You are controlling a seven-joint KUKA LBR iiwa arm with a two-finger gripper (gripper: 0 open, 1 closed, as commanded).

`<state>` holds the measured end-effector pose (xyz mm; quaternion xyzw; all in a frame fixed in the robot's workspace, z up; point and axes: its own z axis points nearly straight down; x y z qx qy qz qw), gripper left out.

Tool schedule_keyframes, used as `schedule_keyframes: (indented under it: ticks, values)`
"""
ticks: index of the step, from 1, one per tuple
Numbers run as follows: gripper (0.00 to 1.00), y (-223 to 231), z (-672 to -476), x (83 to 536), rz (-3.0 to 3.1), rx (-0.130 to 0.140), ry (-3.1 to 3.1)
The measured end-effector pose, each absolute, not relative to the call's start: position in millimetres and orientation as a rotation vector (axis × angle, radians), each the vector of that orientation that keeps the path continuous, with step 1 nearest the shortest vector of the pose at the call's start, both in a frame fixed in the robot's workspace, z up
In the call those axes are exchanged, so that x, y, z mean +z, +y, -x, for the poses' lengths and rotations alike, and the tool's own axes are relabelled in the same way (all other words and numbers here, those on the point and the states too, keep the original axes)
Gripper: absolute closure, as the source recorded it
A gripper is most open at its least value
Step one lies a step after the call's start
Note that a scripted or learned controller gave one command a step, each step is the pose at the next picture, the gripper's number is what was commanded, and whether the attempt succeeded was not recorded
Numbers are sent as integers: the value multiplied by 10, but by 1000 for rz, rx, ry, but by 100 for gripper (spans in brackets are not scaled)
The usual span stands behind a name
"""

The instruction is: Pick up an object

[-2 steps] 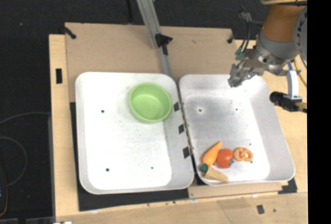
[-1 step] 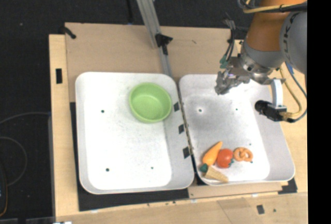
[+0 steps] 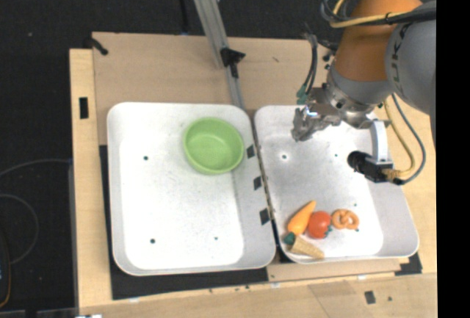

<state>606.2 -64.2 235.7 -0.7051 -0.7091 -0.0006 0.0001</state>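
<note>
My gripper [image 3: 302, 127] hangs over the far left part of the right bin [image 3: 334, 177], pointing down, with nothing seen between its fingers. At that bin's near edge lie a carrot [image 3: 301, 217], a red tomato [image 3: 319, 225], a small orange pretzel-like piece [image 3: 345, 219] and a pale cone [image 3: 305, 248], all well in front of the gripper. A green bowl [image 3: 213, 145] rests upright in the far right part of the left bin [image 3: 154, 199].
A grey metal pole [image 3: 209, 15] slants up from the bench behind the bins. A black cable fitting [image 3: 367, 164] hangs off the arm over the right bin's right side. The wooden bench [image 3: 147, 67] surrounds both bins.
</note>
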Motion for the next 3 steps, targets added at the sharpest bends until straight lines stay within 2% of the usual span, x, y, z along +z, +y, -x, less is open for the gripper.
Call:
schedule_keyframes:
  ticks: [1, 2, 3]
  values:
    - [100, -173, -5755, 2332, 2214, -1, -2227]
    - [100, 356, -5583, 2463, 2211, -4, -2230]
    - [100, 891, -5409, 2362, 2211, -1, -2229]
